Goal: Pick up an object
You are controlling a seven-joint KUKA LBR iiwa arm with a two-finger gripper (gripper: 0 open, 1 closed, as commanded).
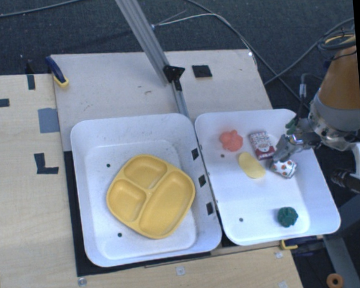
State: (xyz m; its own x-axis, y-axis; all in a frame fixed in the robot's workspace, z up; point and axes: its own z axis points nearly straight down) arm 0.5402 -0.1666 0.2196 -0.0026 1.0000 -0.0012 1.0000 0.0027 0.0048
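Two shallow white bins sit side by side on the desk. Nearest in the right bin [311,210] lies a green knobbly lump [288,216]; farther back, the gripper [281,156] seems to touch a small white-and-red object [285,169], finger spread unclear.

Even, soft overhead light is filling the scene. The white bins [135,128] are glaring slightly, almost washing out. Shadows are staying faint and short. The whole picture is looking mildly soft and grainy.
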